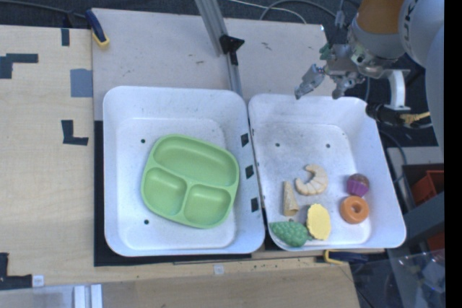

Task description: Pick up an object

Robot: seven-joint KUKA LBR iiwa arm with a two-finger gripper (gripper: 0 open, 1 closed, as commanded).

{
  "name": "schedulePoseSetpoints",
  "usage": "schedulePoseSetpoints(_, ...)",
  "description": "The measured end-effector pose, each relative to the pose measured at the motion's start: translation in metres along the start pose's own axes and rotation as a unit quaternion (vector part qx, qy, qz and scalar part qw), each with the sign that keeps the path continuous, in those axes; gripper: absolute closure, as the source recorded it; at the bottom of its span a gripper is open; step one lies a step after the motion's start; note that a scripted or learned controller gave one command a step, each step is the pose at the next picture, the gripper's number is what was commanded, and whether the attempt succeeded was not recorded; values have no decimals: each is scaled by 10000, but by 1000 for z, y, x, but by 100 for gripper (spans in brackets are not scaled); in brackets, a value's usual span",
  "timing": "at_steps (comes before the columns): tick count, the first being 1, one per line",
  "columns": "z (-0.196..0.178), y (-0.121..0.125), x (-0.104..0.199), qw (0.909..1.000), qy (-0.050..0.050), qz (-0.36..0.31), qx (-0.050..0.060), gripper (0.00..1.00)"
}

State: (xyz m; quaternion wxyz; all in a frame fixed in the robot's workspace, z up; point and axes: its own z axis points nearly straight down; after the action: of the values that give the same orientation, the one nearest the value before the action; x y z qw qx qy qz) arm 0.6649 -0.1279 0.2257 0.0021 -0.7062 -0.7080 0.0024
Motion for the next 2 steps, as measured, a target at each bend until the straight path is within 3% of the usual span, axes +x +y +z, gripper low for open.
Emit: schedulePoseSetpoints(2,110,1,2,10000,-3,1,-2,0)
